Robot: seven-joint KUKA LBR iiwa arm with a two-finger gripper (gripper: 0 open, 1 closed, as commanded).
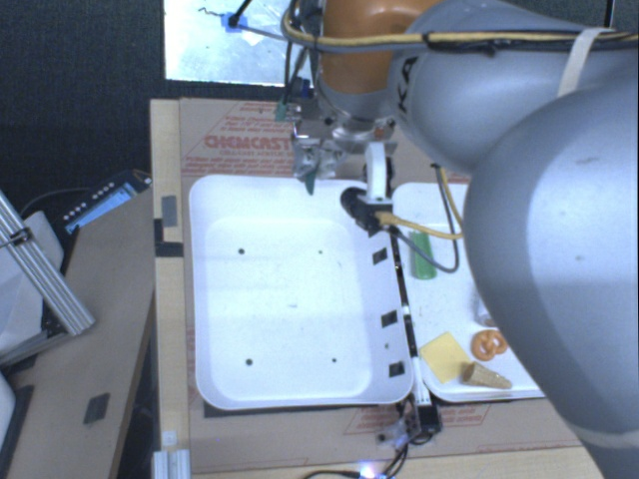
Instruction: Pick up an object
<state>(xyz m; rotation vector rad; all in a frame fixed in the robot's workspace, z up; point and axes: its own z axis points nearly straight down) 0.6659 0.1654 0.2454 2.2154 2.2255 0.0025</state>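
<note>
Grey arm (539, 168) fills my near right foreground. My gripper (339, 173) hangs over the far rim between two white bins; I cannot tell its state. Left bin (280, 297): bare floor. Right bin (439, 367): one green cylinder (423, 254) just right of the claw, then one yellow block (445, 352), one pretzel (488, 344), one tan cone (484, 375), well apart at the near end.

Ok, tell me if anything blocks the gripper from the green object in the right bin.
Nothing visible lies between them. The gripper sits over the left bin's far edge; the green object lies across the divider in the right bin.
</note>
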